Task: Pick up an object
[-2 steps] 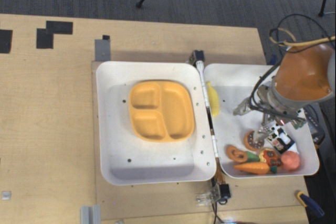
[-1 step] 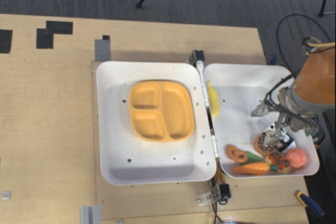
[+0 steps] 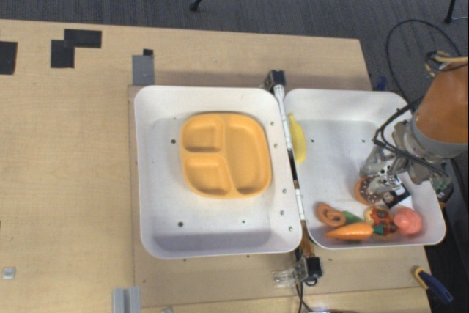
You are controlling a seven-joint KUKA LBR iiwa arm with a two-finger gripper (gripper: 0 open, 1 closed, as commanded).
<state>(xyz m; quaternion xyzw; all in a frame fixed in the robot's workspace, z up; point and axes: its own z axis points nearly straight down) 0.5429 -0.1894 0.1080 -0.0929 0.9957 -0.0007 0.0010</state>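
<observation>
Camera view: metal two-finger claw (image 3: pixel 381 185) lowered into right shallow white bin (image 3: pixel 344 121), over toy cluster at near corner; finger state cannot be told. Orange plastic carrot (image 3: pixel 350 232) lies near front wall, likely target.

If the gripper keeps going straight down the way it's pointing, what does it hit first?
Probably the brown ring-shaped toy under the gripper in the right bin. Depth is hard to judge from this slanted view.

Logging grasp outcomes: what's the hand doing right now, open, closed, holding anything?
Hand: low in the right bin, over the toys; open or closed cannot be told, and no object is visibly held.
</observation>
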